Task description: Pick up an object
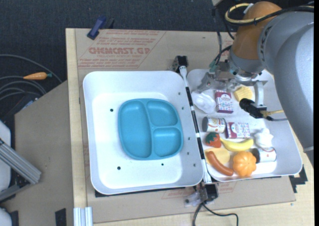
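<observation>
The grey KUKA arm (pixel 294 65), nearest the lens and the largest form in view, sweeps in from three o'clock, its orange band (pixel 254 30) above the wrist at one o'clock. Its gripper (pixel 230 78) hangs over the far end of the right white bin (pixel 294 162); whether it is spread or pressed together cannot be told, and nothing can be seen pinched in it. The bench (pixel 124 50) carries both bins side by side. The left white bin (pixel 99 120) holds a blue divided plate (pixel 149 127) at its centre. In the right bin, toy food crowds together: a yellow banana (pixel 237 144) at four o'clock of the frame, an orange (pixel 244 163) just beside it toward five o'clock, a hot dog (pixel 218 162) touching the orange's nine o'clock side, a red-labelled carton (pixel 224 103) just below the gripper, a second small carton (pixel 238 130) above the banana, and a strawberry (pixel 213 139) near the bin's inner wall.
</observation>
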Robot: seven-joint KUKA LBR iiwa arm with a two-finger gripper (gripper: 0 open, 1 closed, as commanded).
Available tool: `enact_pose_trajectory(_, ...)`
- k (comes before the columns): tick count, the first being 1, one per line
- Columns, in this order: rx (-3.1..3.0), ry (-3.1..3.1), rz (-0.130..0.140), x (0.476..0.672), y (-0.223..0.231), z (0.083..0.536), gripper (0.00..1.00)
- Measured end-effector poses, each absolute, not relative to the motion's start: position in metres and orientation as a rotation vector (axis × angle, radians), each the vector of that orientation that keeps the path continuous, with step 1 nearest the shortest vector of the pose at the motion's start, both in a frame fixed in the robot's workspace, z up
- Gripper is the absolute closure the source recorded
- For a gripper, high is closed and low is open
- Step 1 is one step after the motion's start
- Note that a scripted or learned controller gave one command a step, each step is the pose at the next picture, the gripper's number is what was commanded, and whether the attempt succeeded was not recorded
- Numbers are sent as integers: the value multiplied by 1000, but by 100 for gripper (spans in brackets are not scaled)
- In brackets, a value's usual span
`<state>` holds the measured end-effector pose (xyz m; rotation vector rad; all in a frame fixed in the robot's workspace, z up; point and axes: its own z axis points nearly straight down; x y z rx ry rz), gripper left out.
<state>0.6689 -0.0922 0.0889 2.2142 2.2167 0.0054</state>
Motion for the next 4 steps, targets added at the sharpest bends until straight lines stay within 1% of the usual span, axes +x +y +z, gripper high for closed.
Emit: enact_pose_trajectory(4, 2214, 2217, 4, 669, -92, 89, 0)
